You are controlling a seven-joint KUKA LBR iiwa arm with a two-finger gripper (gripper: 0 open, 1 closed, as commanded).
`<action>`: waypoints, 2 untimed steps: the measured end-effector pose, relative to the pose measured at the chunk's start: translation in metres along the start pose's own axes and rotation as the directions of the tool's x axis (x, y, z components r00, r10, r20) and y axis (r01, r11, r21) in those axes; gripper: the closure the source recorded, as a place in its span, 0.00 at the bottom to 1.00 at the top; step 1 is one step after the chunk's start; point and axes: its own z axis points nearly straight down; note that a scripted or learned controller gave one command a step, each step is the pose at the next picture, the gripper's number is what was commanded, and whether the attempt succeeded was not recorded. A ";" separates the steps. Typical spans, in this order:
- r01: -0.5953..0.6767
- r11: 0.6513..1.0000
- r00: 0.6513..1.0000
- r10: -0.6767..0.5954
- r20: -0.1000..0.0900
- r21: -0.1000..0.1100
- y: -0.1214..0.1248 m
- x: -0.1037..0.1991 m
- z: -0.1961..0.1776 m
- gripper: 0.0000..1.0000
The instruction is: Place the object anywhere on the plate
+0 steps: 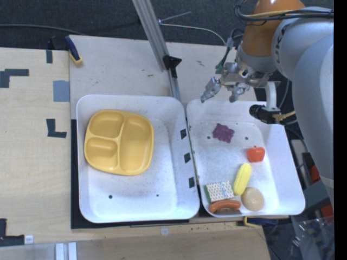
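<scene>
A yellow plate (119, 142) with three compartments lies in the left bin (133, 199). The right bin (282, 145) holds a purple grape bunch (223, 132), a small red-orange piece (255, 154), a yellow corn cob (242, 178), a beige egg-shaped piece (252, 199), a patterned white block (219, 190) and a red sausage (224, 205). My gripper (222, 94) hangs above the far edge of the right bin, fingers spread apart with nothing between them. It is up and slightly left of the grape bunch.
A slanted metal pole (153, 31) rises behind the bins, ending near the left bin's far right corner. The grey arm with its orange band (274, 15) fills the upper right. A blue and yellow clip (74, 50) lies at the back left.
</scene>
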 end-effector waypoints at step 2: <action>0.006 1.000 1.000 -0.006 -0.005 0.003 -0.094 0.126 0.010 0.00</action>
